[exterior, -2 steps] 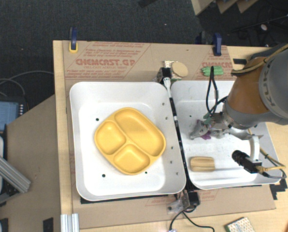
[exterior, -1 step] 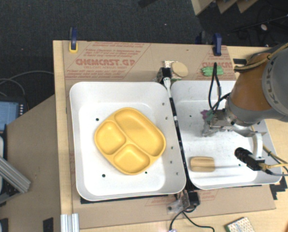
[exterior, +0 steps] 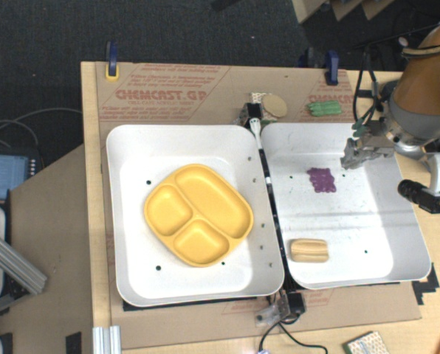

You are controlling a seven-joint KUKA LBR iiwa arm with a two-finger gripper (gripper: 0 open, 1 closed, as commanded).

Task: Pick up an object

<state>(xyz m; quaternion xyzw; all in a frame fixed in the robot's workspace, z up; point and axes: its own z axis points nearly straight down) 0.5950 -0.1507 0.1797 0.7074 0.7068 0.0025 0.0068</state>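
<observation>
Gripper [exterior: 355, 155]: hangs over the upper right of the right bin [exterior: 382, 260], beside the grapes; nothing shows between its tips, and whether they are parted I cannot tell.
Grapes [exterior: 322, 179]: small purple bunch, flat on the bin floor, just left of and below the gripper.
Bread [exterior: 308, 250]: tan roll near the bin's lower left edge, well apart from the gripper.
Plate [exterior: 197, 214]: yellow, three compartments, in the left bin [exterior: 131, 161].
Progress: nothing lifted yet; approach looks underway, with descent, closing and lifting left.
Likely target: grapes, judging by nearness.
</observation>
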